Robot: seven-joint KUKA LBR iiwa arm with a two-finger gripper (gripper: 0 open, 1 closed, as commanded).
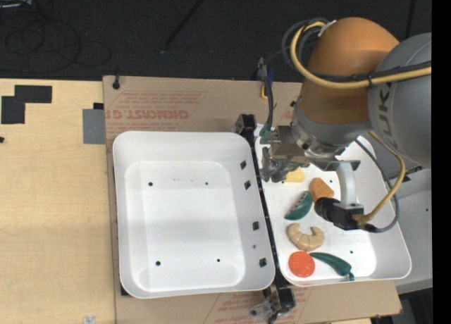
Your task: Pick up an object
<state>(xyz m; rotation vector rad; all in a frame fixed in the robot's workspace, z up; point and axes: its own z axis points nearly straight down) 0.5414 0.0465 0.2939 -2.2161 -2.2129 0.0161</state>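
- While the grey arm (pixel 394 97) with its orange band (pixel 349 51) reached in from the right of the frame, its gripper (pixel 276 167) hung low over the upper left corner of the right bin (pixel 394 259), close to the divider between the two bins.
- How far the gripper stood open could not be told, since the wrist hid it from above; nothing could be seen held in it.
- Just right of the gripper lay a small pale yellow piece (pixel 296 175), partly hidden under the wrist.
- Further right and a little lower in the frame lay an orange-brown lump (pixel 322 188), near the yellow piece.
- Below the gripper a teal curved piece (pixel 300 207) rested at a slant, close beside the orange-brown lump.
- Lower still sat a tan curled object (pixel 306 235), shaped like a croissant, well apart from the gripper.
- At the bin's lower edge a round red-orange object (pixel 302 265) lay just beside a long dark green piece (pixel 332 263), the farthest things from the gripper.
- A black fitting (pixel 338 213) with a cable hung off the arm above the middle of the right bin.
- To the left, the left bin (pixel 183 213) stood on the cardboard-covered tabletop (pixel 176 108).
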